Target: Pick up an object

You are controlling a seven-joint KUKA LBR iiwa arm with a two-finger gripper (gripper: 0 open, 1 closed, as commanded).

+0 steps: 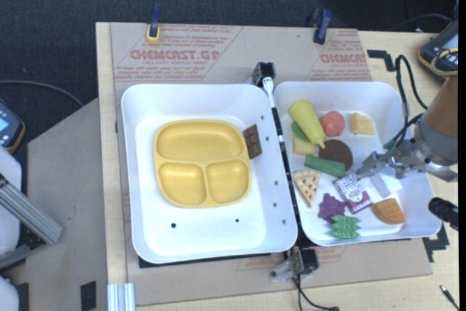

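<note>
The right bin (386,95) holds several toy foods: a yellow bottle (309,121), a red tomato (333,122), a yellow cheese block (362,124), a brown cookie (337,154), a green stick (325,165), a pizza slice (307,187), purple grapes (331,207), a green pod (346,227), an orange bread piece (388,211) and a pink-and-white packet (352,193). My gripper (368,168) reaches in from the right, low over this bin, just above the packet and right of the cookie. Nothing is visibly held.
The left bin (138,156) holds a yellow divided plate (202,160), and a small brown chocolate piece (253,141) leans on the plate's right rim. Black cables run along the right bin's far right side. Clamps sit at the board's back edge.
</note>
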